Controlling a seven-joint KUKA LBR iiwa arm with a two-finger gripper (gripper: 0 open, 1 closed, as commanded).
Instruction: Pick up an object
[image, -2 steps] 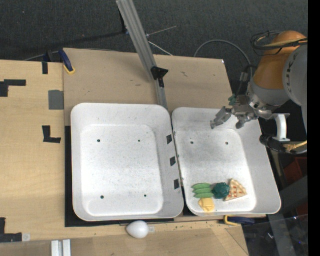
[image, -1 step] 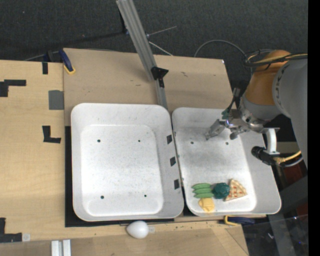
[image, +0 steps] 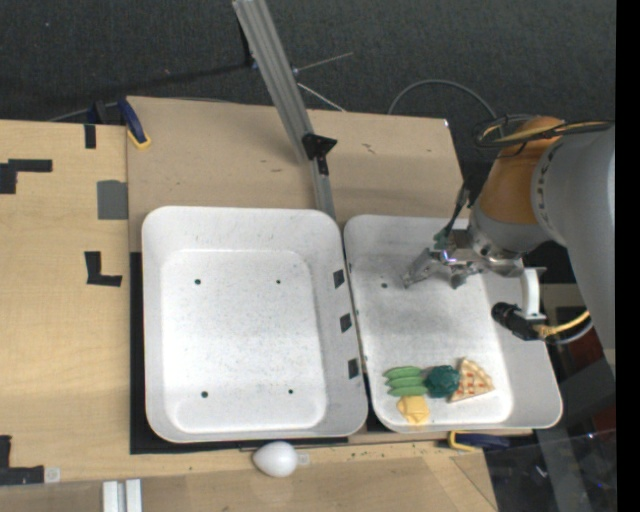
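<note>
Several toy foods lie in a cluster at the near end of the right bin (image: 420, 320): a green pea pod (image: 405, 378), a dark green broccoli piece (image: 440, 380), a pizza slice (image: 473, 381) and a small yellow piece (image: 413, 407). My gripper (image: 433, 279) hangs over the far half of the same bin, well apart from the cluster. Its fingers are spread open and nothing sits between them.
The left bin (image: 160, 300) lies beside the right one, with black clips along their shared edge. A white egg-shaped object (image: 276, 459) rests on the bench just in front of the left bin. A slanted metal pole (image: 290, 100) rises behind the bins.
</note>
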